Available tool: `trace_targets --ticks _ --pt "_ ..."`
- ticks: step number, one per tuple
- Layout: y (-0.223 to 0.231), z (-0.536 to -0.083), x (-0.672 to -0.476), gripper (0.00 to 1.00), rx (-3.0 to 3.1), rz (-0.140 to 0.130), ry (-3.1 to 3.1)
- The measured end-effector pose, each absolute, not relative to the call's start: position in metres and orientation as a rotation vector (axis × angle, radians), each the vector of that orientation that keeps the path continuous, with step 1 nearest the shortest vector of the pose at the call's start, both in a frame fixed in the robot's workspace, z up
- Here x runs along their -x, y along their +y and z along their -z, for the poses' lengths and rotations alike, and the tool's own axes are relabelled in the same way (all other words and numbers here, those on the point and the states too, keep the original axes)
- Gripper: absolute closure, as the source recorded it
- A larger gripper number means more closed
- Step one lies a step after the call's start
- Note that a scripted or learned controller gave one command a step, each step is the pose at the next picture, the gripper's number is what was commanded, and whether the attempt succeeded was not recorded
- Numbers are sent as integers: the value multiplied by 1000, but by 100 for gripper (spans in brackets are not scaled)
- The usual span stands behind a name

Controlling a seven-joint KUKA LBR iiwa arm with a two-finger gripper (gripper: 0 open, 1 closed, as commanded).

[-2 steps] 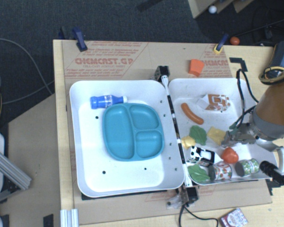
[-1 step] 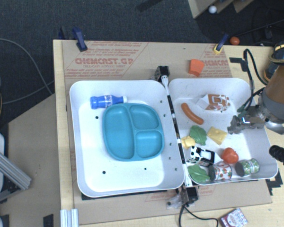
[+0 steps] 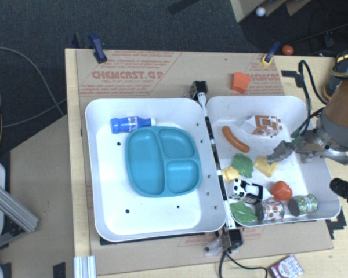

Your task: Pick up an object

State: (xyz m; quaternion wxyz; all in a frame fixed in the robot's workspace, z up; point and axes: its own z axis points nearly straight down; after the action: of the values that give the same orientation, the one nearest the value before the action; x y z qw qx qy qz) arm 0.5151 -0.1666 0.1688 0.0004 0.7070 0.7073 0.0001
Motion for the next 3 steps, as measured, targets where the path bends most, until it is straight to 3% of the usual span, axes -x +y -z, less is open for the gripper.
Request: trace_targets --ticks 1,2,3 --pt "-164 -94 -480 0 -2219 -3 2218" --pt "-126 -85 -557 0 -2219 -2 2223" --pt "-117 -84 -529 0 -2223 1 2223"
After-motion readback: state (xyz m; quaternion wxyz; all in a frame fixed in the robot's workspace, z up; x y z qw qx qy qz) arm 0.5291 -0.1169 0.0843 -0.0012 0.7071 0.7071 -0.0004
